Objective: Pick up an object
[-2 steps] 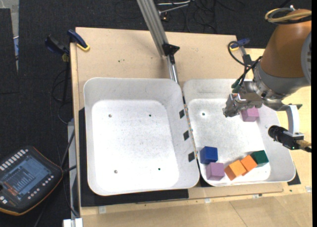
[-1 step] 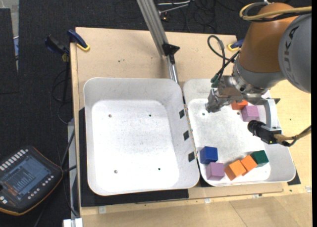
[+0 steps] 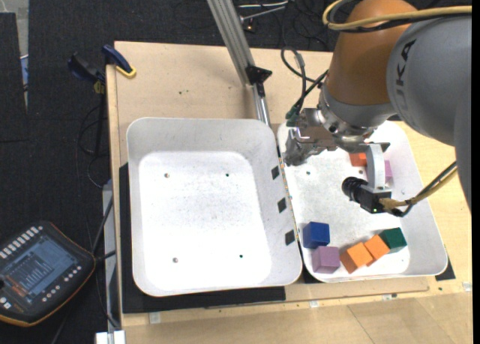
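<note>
The candidate objects, a blue cube (image 3: 316, 233), purple cube (image 3: 326, 258), orange block (image 3: 358, 254) and green block (image 3: 391, 240), lie loose in a cluster along the near edge of the right bin (image 3: 322, 185). The gripper (image 3: 298, 148) hangs over that bin's far-left corner, well apart from the cluster, probably at a trial descent point. Jaw spread cannot be determined, and no object is visible in its grasp.

Right bin (image 3: 330, 211) floor bare just viewer-side of gripper (image 3: 294, 154); blue block (image 3: 316, 233), purple block (image 3: 326, 258), orange block (image 3: 358, 254) obstruct farther out.
</note>
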You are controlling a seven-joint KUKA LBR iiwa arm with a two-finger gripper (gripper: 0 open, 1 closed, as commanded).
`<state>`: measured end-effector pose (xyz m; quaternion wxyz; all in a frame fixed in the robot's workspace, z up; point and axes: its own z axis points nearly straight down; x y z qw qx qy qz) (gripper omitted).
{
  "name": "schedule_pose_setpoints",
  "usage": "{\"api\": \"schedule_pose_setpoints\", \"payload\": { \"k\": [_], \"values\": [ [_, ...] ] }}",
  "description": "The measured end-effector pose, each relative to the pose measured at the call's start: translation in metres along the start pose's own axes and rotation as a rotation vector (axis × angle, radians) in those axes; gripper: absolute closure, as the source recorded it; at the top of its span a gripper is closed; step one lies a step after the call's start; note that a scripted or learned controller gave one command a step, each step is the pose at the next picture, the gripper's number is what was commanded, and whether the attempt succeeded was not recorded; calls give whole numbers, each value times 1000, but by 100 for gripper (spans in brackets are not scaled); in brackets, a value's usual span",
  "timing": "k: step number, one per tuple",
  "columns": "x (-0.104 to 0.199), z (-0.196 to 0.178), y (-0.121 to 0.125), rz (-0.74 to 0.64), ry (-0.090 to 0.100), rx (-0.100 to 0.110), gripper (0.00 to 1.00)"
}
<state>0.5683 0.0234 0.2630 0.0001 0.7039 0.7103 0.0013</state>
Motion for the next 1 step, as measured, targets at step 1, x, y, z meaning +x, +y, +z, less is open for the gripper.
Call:
{"api": "schedule_pose_setpoints", "payload": {
  "k": [1],
  "values": [
    [46,2,-1,1,-1,1,100]
  ]
}}
